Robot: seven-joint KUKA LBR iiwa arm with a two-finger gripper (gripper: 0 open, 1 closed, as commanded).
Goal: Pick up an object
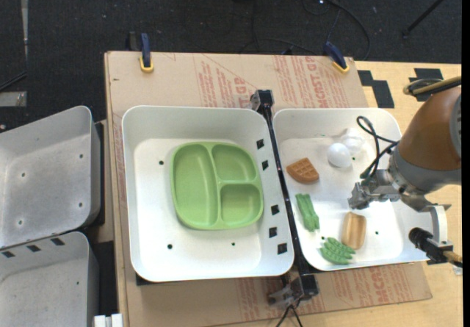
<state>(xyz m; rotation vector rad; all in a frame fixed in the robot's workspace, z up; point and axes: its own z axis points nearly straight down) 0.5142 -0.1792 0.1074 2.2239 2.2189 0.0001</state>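
Observation:
The right bin (pixel 382 123) holds a brown waffle-like piece (pixel 302 170), a white ball-like object (pixel 340 153), a long green bean pod (pixel 307 211), a bumpy green vegetable (pixel 336 250) and a tan bread-like roll (pixel 355 230). My gripper (pixel 360 199) hangs over the right bin, just above and right of the tan roll, below the white object. Nothing shows between its fingers.
The left bin (pixel 139 171) contains a green divided plate (pixel 217 185). A black divider (pixel 277 178) runs between the bins. A cable (pixel 374 143) loops from the arm over the right bin. White panels (pixel 44 171) lie to the far left.

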